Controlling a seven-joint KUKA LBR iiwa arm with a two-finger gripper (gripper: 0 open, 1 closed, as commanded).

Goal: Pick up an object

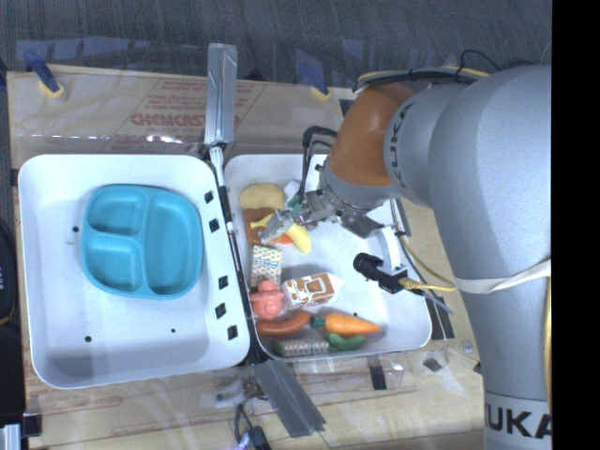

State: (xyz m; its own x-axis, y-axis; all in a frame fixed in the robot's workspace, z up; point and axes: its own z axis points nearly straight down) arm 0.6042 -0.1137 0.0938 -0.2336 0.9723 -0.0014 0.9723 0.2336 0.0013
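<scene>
My gripper [292, 219] is low in the right bin [409, 300], at its far left part. It hangs right over a yellow banana-like toy [299, 240] and next to a tan bread piece [262, 196]. A small yellow and green item [269, 224] lies against the gripper's left side. The wrist hides how the gripper meets these toys.
Nearer the front of the right bin lie a patterned packet [266, 262], a pink toy [267, 300], a white and orange box [310, 290], a sausage [282, 324], a carrot [350, 324] and a green piece [343, 342]. The left bin [56, 326] holds a blue divided plate [142, 240].
</scene>
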